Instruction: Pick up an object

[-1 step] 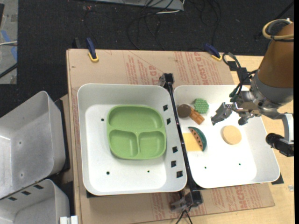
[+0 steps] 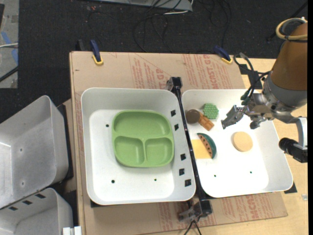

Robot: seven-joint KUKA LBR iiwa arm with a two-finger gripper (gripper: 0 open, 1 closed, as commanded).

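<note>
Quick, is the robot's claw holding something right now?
Gripper: open, holding nothing, above the right bin beside the round tan piece.

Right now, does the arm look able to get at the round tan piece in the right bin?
Probably yes: the round tan piece lies alone on the bin floor, apart from the other items, with the gripper just above it in the view.

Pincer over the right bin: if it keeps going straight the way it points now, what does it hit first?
Probably the orange block: the pincer points leftward toward it and the brown piece. Height is unclear, so it might pass above them.
</note>
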